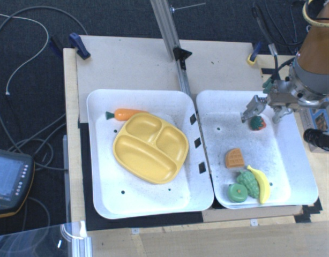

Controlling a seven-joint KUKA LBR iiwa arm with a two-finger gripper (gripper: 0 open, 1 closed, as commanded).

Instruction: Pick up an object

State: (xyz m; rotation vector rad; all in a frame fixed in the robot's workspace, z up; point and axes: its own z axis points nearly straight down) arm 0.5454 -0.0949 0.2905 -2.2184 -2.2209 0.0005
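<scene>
Gripper [264,113] open, fingers straddling small red-green toy [256,123] w/o contact; round shape could squirt out on close.

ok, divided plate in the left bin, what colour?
Yellow: the divided plate shows plainly in the camera view, in the left bin.
</scene>
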